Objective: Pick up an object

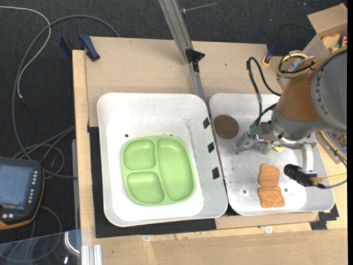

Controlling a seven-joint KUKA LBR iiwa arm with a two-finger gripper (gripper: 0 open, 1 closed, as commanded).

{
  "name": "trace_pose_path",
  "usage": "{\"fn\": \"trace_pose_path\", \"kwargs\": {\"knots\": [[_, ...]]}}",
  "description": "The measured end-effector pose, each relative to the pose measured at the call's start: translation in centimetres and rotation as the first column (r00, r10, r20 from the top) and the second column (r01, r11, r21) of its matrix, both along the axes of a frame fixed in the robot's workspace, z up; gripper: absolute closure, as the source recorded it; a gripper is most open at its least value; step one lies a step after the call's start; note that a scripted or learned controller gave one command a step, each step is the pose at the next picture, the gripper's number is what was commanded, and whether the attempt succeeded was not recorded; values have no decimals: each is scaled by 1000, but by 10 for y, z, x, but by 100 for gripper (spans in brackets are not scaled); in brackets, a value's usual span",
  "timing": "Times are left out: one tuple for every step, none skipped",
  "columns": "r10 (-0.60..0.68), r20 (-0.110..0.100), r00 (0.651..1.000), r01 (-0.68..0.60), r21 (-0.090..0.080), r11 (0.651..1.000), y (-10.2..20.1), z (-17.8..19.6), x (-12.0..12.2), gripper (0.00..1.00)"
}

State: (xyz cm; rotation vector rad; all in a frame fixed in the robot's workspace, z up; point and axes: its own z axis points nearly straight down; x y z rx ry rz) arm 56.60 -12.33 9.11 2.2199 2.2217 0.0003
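**Kid:** Looking at the near side first, what is in the right bin [309, 203]?

**Helper:** Two orange pieces. One [271, 197] is close to the near edge. The other [269, 175] sits just behind it, and they look like they touch. They could be toy food, but I can't be sure.

**Kid:** Are they easy to pick up?

**Helper:** I think so. They look small, light and flat. They may be a bit soft or bumpy. I would pinch one across its narrow sides. Because they lie so close, the fingers could bump the second piece.

**Kid:** What is in the left bin [110, 148]?

**Helper:** A green tray [159, 170] with three parts. It is wide and flat, so it would be hard to pinch. Its rim is the only good spot.

**Kid:** Where is the gripper [246, 143]?

**Helper:** Farther back in the right bin, low down, near the middle. Its fingers are a little apart and point left. I see nothing between them.

**Kid:** What is that brown round thing?

**Helper:** A brown disc [225, 126], just past the gripper on the far left of that bin. It sits very near the fingers but is not in them. It looks flat and stiff, maybe smooth, so it might slip. Grab it by its edges.

**Kid:** And farthest away?

**Helper:** A metal pole [176, 21] leans over the bench.
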Motion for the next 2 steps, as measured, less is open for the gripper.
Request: {"fn": "trace_pose_path", "kwargs": {"knots": [[-1, 3, 1000, 1, 1, 1000, 1, 13, 0, 100], [1, 5, 1000, -1, -1, 1000, -7, 47, 29, 100]]}}
